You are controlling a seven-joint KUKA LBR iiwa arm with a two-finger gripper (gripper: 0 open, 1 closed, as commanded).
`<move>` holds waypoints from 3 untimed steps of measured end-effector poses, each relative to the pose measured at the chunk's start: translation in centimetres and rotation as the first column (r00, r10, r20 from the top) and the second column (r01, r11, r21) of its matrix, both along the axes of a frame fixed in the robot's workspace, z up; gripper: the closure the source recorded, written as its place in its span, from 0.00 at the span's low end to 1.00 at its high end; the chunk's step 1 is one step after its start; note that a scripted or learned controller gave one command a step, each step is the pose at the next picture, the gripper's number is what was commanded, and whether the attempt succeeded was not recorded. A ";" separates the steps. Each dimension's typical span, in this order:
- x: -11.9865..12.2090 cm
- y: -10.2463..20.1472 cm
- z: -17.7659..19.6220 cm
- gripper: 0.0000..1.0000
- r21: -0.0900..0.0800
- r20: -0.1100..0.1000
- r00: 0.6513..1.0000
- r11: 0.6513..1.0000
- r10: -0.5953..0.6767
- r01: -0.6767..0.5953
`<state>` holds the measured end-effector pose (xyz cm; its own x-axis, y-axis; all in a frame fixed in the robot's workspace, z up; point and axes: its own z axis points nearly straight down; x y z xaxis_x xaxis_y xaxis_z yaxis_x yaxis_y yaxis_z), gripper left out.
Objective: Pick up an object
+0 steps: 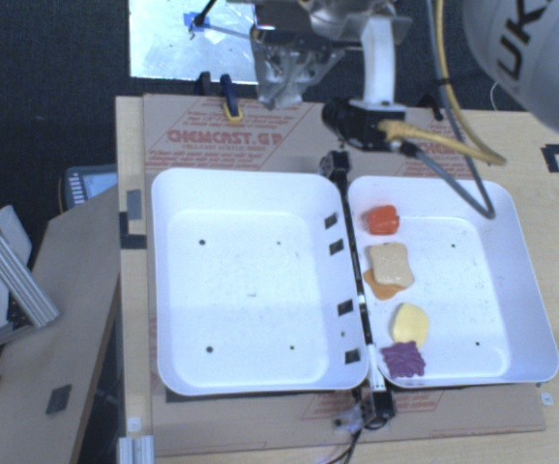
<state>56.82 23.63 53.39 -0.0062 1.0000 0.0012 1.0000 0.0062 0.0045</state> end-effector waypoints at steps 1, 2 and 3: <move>-7.1 -0.1 0.2 1.00 0.001 -0.003 1.000 1.000 0.001 -0.001; -6.9 -0.2 0.1 0.00 0.000 -0.003 1.000 1.000 -0.001 0.001; -2.8 -3.8 0.1 0.00 -0.002 -0.002 1.000 1.000 -0.009 0.009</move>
<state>54.03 19.80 53.47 0.0031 1.0000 -0.0008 1.0000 -0.0031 0.0028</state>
